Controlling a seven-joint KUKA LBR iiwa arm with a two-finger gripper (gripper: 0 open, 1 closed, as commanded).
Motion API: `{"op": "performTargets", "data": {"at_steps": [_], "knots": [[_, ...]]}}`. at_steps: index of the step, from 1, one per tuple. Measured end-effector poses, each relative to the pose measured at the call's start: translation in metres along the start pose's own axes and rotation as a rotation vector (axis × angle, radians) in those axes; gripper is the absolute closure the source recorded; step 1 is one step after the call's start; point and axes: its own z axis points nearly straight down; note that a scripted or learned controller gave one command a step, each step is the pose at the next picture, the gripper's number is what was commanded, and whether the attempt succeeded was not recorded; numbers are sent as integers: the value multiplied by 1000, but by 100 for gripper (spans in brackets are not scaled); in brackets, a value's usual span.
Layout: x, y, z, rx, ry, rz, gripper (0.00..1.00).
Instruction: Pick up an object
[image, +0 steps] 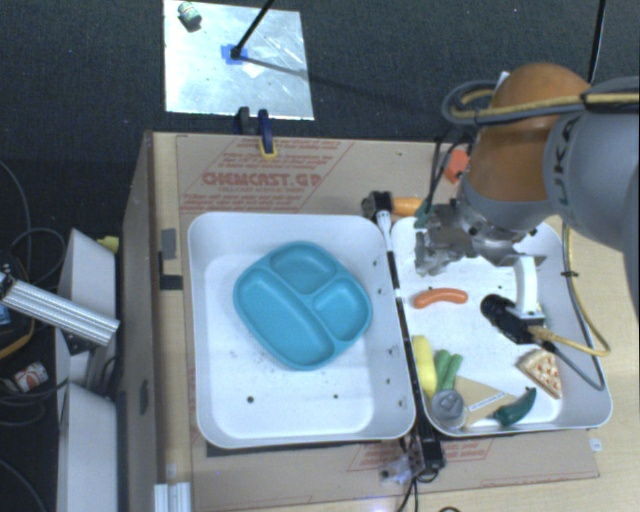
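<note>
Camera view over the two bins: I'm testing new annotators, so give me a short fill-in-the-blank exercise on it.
1. The blue divided plate lies in the ____ bin.
2. The orange sausage lies in the ____ bin.
3. The colour of the pepper near the pizza slice is ____.
4. The gripper hovers over the ____ bin.

Missing words: left; right; green; right

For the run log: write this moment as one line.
gripper: over right bin, above sausage | grasp: none seen | blue plate: left bin
</note>
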Motion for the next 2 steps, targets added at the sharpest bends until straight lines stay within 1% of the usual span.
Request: {"op": "performTargets", "data": {"at_steps": [1,2], "knots": [[-43,43,33,1,0,1,100],[47,30,33,0,2,-3,100]]}}
